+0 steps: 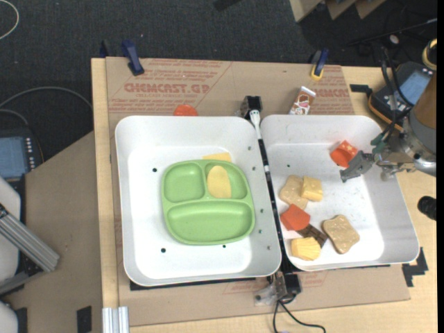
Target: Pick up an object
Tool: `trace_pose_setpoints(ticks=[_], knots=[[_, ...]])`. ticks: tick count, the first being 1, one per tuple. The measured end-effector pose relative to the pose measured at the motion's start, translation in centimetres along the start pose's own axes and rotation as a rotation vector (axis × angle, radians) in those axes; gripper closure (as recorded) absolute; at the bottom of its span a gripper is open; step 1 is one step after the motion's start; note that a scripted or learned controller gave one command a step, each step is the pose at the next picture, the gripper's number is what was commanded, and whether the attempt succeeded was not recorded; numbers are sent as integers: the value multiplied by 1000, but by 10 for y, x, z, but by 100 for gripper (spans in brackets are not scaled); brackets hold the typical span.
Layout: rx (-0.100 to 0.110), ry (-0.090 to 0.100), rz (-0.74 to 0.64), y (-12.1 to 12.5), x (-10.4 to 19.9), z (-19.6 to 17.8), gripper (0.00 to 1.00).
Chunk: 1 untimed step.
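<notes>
The gripper (352, 168) hangs over the upper right part of the right bin (388, 217), at the end of the arm (416, 127) that enters from the right edge. Whether the gripper is open or closed cannot be determined at this resolution, and no item is visible inside it. An orange block (342, 152) lies on the bin floor just up and to the left of the gripper tip, very near it; contact between them cannot be confirmed. The block is small, bright orange-red and roughly square. The remaining items lie in a cluster in the lower left part of the same bin, apart from the gripper. This cluster comprises two pale tan pieces (300, 189) side by side, a red piece (295, 218) below them, a yellow piece (306, 248) near the front wall, a small dark brown piece (316, 234) beside it, and a toast-shaped brown slice (340, 233) to the right. The left bin (139, 207) carries a green divided plate (207, 202) with a pale yellow piece (219, 181) in its upper right compartment. Another yellow piece (217, 157) lies just behind the plate rim.
</notes>
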<state>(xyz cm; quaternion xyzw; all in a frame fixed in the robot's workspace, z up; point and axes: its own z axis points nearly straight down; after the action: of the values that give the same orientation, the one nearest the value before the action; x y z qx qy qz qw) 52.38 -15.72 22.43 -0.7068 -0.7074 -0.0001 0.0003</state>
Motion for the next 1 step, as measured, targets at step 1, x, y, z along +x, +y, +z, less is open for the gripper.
trace_pose_setpoints(ticks=[1], knots=[[-10, -6, 0, 90, -56, 83, 0]])
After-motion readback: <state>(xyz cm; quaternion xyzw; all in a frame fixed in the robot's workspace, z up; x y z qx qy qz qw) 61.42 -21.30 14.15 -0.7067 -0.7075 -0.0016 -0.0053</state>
